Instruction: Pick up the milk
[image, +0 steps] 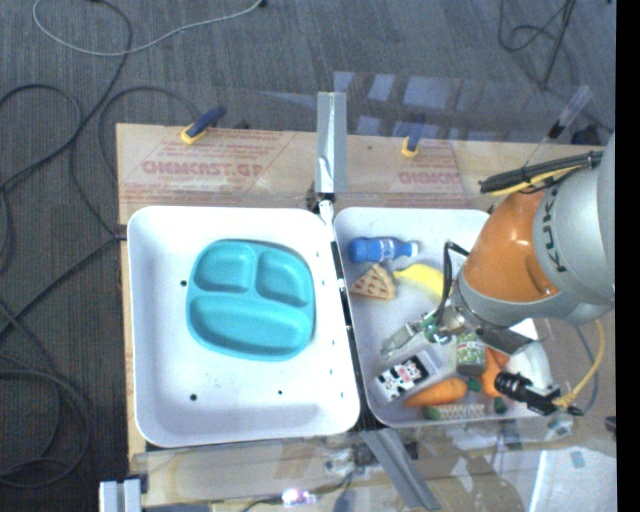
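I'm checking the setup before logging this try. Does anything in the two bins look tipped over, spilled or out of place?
Nothing is spilled. The small black-and-white milk carton lies on its side in the right white bin, beside an orange carrot. The blue plastic bottle lies flat too. The turquoise divided plate sits slightly askew in the left white bin.

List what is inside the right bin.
The right bin holds a blue bottle, waffle slice, banana, milk carton and carrot. The arm covers its right part.

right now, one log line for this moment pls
task: pick up milk | pincer: low in right bin, over milk carton | milk: lying in bin | left bin: blue tray
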